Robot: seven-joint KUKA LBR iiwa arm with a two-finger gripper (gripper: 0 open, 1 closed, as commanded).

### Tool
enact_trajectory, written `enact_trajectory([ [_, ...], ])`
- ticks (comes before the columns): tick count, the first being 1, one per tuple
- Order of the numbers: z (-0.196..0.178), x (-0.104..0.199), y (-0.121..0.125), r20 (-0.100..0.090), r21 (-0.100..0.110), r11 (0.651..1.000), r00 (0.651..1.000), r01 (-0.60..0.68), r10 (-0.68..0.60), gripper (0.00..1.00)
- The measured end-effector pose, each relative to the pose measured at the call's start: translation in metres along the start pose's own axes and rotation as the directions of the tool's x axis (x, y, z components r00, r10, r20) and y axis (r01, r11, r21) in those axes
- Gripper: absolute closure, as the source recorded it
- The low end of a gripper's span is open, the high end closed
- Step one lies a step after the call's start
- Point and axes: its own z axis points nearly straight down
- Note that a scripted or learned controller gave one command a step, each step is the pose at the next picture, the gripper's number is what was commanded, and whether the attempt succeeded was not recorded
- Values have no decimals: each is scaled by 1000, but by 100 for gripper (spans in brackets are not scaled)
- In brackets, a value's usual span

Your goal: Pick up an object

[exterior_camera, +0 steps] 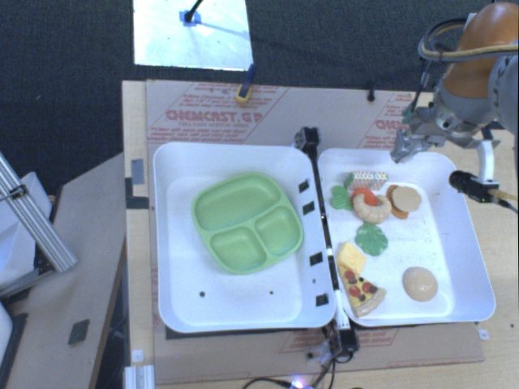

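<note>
The right white bin (pixel 466 241) holds several toy foods: a tan shrimp-like piece (pixel 373 208), a bread slice (pixel 405 198), a green leaf (pixel 371 239), a yellow cheese wedge (pixel 351 258), a pizza slice (pixel 363 291) and a round beige bun (pixel 420 284). A pale wafer strip (pixel 369 177) lies near the bin's back. My gripper (pixel 403 149) hangs above the back rim of this bin, apart from the foods, with nothing visibly in it. The arm's orange band (pixel 485 35) is at the upper right.
A green divided plate (pixel 247 221) lies in the left white bin (pixel 174 258). A black divider with clips (pixel 318 217) runs between the bins. Cardboard (pixel 215 112) lies under both. A black fitting (pixel 470 185) juts over the right bin's far rim.
</note>
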Motion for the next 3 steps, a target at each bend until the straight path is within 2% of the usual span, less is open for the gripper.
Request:
enact_trajectory([
  [1,-37,0,2,-1,2,1000,1000,1,-1,100],
  [3,-24,58,-88,-3,11,1000,1000,1,-1,100],
])
